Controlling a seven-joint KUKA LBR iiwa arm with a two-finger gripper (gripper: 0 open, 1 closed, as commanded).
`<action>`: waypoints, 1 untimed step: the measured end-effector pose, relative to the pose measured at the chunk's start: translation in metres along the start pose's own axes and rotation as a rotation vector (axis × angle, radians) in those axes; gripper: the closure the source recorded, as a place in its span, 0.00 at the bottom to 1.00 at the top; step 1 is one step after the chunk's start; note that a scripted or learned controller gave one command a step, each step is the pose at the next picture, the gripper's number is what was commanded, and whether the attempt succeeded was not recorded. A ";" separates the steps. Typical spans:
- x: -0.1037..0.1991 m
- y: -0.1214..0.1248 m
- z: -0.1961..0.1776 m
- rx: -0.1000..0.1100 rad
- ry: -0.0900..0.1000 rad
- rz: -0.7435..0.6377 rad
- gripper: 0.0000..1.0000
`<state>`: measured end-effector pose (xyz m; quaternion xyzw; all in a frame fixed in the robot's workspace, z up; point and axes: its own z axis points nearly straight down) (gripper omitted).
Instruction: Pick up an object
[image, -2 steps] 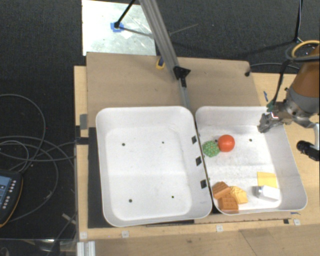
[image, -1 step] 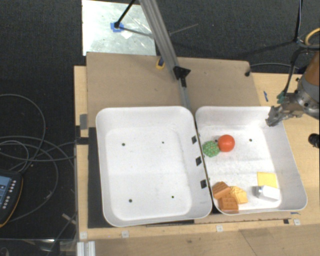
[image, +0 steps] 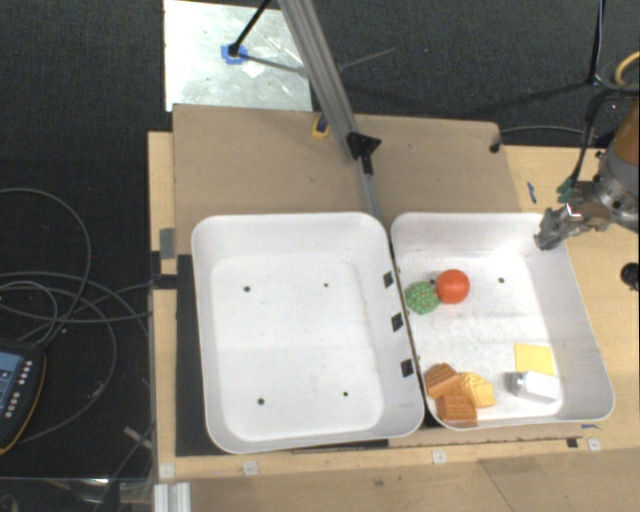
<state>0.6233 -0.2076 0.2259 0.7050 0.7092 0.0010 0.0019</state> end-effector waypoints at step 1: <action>0.057 -0.012 0.004 0.004 0.003 -0.004 1.00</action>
